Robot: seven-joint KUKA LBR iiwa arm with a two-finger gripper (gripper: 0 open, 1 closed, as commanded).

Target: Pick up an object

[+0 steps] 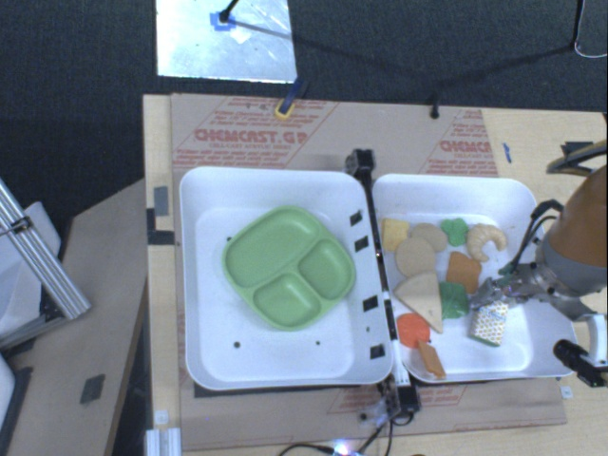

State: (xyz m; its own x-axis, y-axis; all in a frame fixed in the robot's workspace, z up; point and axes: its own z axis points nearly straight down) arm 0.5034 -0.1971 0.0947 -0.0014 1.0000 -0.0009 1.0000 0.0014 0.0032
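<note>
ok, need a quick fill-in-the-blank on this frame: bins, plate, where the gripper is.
1. The green divided plate lies in the ____ bin.
2. The plate has ____ compartments.
3. The toy food pieces are piled in the ____ bin.
4. The gripper sits over the ____ bin, by a patterned piece.

Missing words: left; three; right; right

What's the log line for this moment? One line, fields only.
arm: over right bin | gripper: at speckled block | grasp: unconfirmed | green tray: left bin
</note>
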